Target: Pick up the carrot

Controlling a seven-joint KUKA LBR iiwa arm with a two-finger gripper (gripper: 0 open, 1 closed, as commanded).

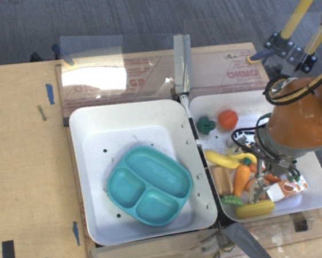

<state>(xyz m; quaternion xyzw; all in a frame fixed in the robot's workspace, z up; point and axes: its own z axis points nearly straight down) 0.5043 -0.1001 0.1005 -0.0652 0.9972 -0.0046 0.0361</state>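
Across the left bin point(86, 134) we see a teal divided plate point(149, 185); rightward, the carrot point(241, 179) lies in the right bin point(317, 185) beside a banana point(224, 159) — our hand point(262, 184) sits just beside it, its grip we cannot tell.

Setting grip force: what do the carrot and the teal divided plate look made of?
Carrot: probably moulded plastic toy food, given its even orange colour and smooth surface with a soft sheen. Teal divided plate: likely hard plastic or silicone with a matte to satin finish; its one-piece rounded compartments suggest this, though the view leaves it open.
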